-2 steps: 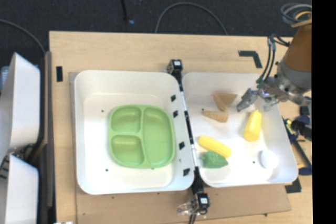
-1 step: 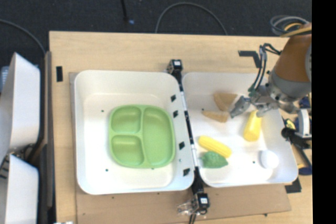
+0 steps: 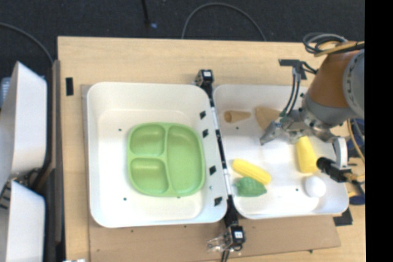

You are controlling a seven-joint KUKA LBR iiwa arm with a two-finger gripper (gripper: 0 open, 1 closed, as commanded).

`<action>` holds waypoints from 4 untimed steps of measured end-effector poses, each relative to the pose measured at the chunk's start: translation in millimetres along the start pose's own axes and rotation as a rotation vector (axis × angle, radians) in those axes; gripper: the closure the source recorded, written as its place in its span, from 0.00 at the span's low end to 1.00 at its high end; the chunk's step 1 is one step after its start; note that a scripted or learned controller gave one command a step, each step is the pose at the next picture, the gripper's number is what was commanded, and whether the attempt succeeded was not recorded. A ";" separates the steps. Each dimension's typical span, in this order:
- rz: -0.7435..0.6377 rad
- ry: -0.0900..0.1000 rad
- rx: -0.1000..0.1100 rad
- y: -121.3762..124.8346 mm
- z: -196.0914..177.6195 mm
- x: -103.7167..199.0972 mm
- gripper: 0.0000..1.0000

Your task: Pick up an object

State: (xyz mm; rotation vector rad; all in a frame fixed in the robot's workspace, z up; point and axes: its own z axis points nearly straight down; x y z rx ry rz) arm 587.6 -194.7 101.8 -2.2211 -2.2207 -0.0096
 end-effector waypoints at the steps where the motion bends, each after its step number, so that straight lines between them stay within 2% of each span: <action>1: 0.002 -0.004 -0.002 0.0 -12.5 -2.5 1.00; 3: -0.003 -0.008 -0.003 1.2 -111.3 -1.8 1.00; 4: -0.007 -0.005 0.000 12.0 -126.1 48.2 1.00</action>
